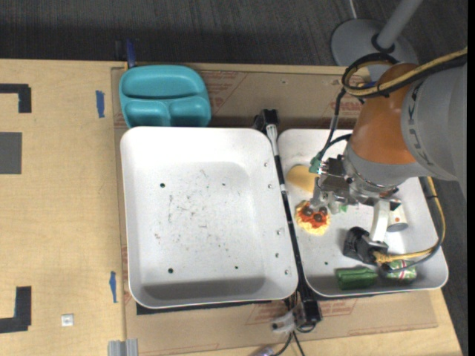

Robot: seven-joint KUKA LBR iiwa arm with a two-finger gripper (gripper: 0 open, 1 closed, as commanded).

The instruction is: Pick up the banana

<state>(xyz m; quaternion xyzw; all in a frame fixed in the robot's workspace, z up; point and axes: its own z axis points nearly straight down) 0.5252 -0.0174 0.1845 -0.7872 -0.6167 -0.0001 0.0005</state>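
The banana (298, 176) is a pale yellow shape near the left wall of the right bin (315, 262), toward the back; its right end is hidden under the arm. My gripper (325, 196) hangs low over that bin, just right of and in front of the banana. The grey wrist with its orange band covers much of the bin's middle. I see nothing held.
A small red and yellow toy food piece (312, 218) lies right under the gripper. A green can (356, 277) and a second printed can (401, 274) lie along the front wall. The left bin (200, 213) sits alongside. A teal divided tray (165, 95) stands behind it.
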